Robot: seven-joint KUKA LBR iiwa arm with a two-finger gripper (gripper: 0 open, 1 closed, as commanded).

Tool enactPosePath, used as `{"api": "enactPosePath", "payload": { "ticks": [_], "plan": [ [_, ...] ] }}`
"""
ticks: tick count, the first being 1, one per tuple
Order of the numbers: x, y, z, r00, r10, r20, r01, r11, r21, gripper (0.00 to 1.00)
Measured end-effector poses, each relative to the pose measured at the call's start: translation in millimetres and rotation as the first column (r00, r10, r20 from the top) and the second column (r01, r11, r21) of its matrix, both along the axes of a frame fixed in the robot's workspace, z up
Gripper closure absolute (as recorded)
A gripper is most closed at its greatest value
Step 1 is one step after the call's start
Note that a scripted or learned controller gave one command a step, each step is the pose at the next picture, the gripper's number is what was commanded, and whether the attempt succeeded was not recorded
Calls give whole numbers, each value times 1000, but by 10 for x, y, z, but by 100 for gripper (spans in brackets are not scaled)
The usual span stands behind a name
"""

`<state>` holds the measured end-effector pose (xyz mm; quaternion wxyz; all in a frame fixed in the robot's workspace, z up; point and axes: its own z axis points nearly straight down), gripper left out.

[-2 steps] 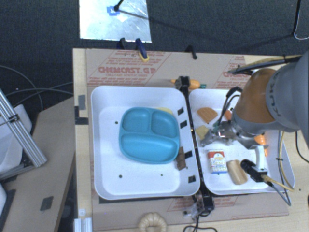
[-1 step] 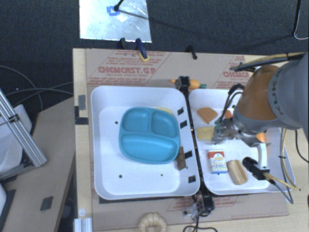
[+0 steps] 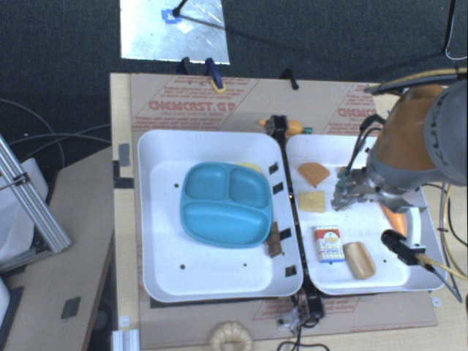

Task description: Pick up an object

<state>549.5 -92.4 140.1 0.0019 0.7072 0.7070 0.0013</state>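
My gripper (image 3: 342, 198) hangs low over the right bin (image 3: 417, 280), just right of a pale yellow square slice (image 3: 312, 200). Nothing shows between its fingers. An orange wedge (image 3: 314, 172) lies behind the slice. In front of the gripper lie a small red and white box (image 3: 328, 244) and a tan bread roll (image 3: 358, 259). An orange carrot-like piece (image 3: 395, 217) pokes out from under the wrist at the right.
The left bin (image 3: 157, 269) holds a blue divided plate (image 3: 225, 203), with a yellow piece (image 3: 251, 167) behind it and a small brown thing (image 3: 274, 241) by the bin's right wall. An orange item (image 3: 293, 128) lies behind the bins, outside them.
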Motion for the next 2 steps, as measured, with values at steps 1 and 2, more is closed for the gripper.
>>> {"api": "enactPosePath", "payload": {
  "ticks": [1,2],
  "plan": [
    [116,-35,556,1000,5,3,-5,1000,0,100],
    [130,-35,863,1000,5,1,-5,1000,0,100]
  ]
}}
